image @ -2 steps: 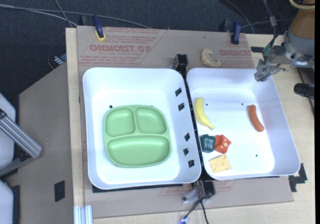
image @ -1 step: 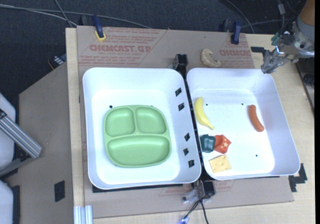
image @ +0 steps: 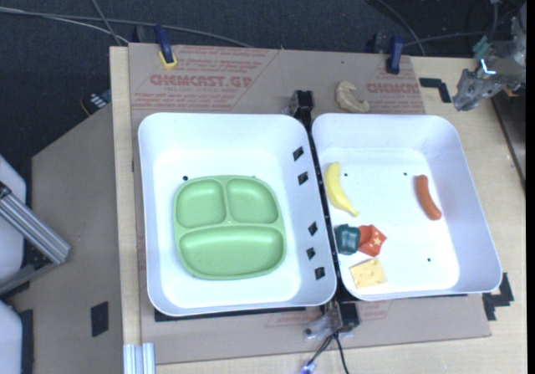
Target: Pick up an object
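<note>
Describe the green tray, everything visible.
The green tray is pale green, matte, plastic-looking, a rounded rectangle with three compartments: two smaller ones on the far side, one wide one on the near side. It lies flat, slightly rotated, on the floor of the left bin, nearer the front wall. Nothing rests in it.

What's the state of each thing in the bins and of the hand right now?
green divided plate: flat in left bin, nothing on it
banana: lying in right bin, near its left wall
sausage: lying apart, right side of that bin
dark teal piece: touching red piece
yellow wedge: lying just below those two
hand: outside the bins at upper right, holding nothing visible
</note>
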Robot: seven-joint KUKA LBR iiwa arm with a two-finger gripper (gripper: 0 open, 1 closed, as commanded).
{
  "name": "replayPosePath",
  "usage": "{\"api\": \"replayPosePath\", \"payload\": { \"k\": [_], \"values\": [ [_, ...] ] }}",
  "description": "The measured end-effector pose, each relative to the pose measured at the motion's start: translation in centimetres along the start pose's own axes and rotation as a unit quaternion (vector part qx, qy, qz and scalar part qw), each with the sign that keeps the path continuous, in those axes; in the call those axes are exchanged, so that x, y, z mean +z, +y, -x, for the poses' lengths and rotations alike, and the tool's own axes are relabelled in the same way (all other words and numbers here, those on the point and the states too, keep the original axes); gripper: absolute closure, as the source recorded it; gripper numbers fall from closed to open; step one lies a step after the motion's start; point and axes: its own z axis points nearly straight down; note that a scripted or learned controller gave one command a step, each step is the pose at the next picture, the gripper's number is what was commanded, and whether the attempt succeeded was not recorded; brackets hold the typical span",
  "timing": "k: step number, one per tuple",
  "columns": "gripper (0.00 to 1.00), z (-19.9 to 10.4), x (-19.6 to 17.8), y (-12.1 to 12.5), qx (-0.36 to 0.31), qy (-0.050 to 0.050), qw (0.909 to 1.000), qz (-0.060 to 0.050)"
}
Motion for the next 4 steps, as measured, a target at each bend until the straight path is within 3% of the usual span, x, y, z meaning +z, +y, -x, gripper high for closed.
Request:
{"api": "replayPosePath", "payload": {
  "k": [2, 4],
  "values": [
    [1.00, -8.1, 0.9, -3.0, -0.002, 0.002, 1.0000, -0.005],
    [1.00, -17.4, 2.2, -8.2, -0.002, 0.003, 1.0000, -0.006]
  ]
}}
